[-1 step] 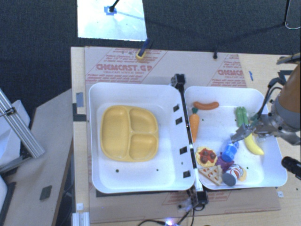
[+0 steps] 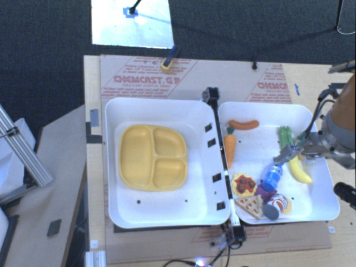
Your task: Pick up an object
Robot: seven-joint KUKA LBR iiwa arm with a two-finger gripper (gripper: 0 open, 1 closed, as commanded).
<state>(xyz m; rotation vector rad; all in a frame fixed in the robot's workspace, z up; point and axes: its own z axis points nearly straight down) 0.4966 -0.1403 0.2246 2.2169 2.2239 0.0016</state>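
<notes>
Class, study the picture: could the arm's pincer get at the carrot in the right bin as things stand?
Probably yes. The carrot lies alone by the divider, nothing on top; the pincer hangs near the blue bottle, with bare bin floor between.

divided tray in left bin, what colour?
Pale yellow tray, seen in the camera view.

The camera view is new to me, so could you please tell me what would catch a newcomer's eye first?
The yellow tray stands out most, lying alone in the left bin. Next comes the bright toy food crowded into the right bin: a sausage and carrot near its left side, a banana and blue bottle to the right. The gripper reaches in just above the bottle.
</notes>
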